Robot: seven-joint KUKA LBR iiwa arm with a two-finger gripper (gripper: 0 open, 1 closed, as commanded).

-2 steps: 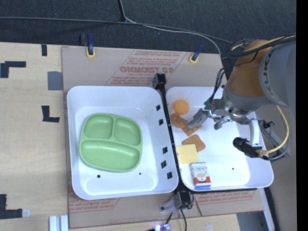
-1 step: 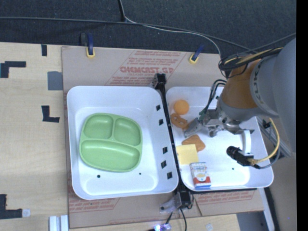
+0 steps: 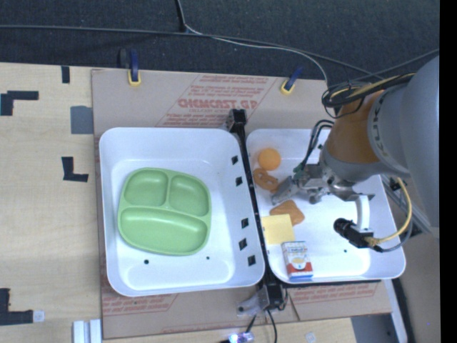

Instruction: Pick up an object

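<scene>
White bins: two shallow trays side by side on the bench; the right bin (image 3: 378, 263) serves as landmark, the left bin (image 3: 114, 256) lies just beside its left wall.
Green plate: a three-part plate (image 3: 164, 211) in the left bin, well apart from the work.
Arm: grey with an orange band (image 3: 350, 138), reaching over the right bin's upper middle.
Gripper (image 3: 296, 186): low over the right bin's left half; whether its fingers are spread or closed cannot be told, as they blur into the metal.
Yellow block (image 3: 278, 229): flat square near the right bin's left wall, edges roughly parallel to it.
Carton (image 3: 297, 258): at the right bin's front edge, long axis running front to back.
Brown piece (image 3: 287, 211): just below the gripper, the likely target; long axis slanting toward the upper right.
Orange ball (image 3: 268, 157): near the right bin's upper left; no long axis.
Orange lump (image 3: 265, 181): under the ball, beside the gripper tip.
Risk: the crowding could lead the fingers to nudge a neighbour or close on nothing; the ball would roll.
</scene>
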